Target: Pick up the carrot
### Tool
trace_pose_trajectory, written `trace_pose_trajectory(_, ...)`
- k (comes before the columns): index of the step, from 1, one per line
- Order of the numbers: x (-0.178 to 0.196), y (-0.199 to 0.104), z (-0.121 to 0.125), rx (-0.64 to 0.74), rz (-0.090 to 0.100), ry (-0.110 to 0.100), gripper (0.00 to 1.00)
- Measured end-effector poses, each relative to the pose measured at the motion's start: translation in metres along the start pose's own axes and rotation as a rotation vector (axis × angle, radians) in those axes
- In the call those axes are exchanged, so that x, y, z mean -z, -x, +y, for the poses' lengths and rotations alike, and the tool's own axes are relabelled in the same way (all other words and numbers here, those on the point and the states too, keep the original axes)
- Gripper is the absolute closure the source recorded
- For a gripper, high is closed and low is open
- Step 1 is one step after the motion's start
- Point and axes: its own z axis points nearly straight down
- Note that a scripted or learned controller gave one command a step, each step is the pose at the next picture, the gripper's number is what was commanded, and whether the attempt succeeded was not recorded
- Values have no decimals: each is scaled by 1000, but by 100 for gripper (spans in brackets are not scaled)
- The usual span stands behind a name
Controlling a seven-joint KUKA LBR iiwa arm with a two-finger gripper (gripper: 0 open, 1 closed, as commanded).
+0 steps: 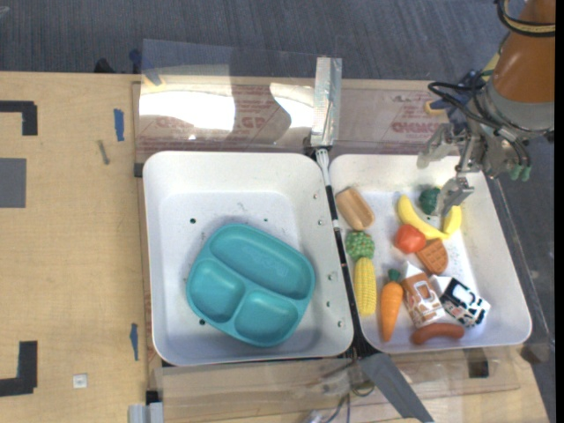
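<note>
Approach step: gripper [458, 186] above right bin's [515, 276] far edge, grip state unclear. Next: descend nearward-left onto carrot [389, 307] beside corn [363, 282].

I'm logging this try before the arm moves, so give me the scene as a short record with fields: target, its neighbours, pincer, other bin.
target: carrot, lying in the right bin, near its front
neighbours: corn cob to its left, sausage to its right
pincer: pincer over the back of the right bin, above the banana, apart from the carrot
other bin: left bin holds a teal divided plate
</note>
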Motion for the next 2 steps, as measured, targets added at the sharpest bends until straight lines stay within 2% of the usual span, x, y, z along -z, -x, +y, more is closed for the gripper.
trace_pose_trajectory(1, -60, -53, 67, -23, 8, 3, 0)
trace_pose_trajectory(2, -54, -139, 139, -15, -2, 3, 0)
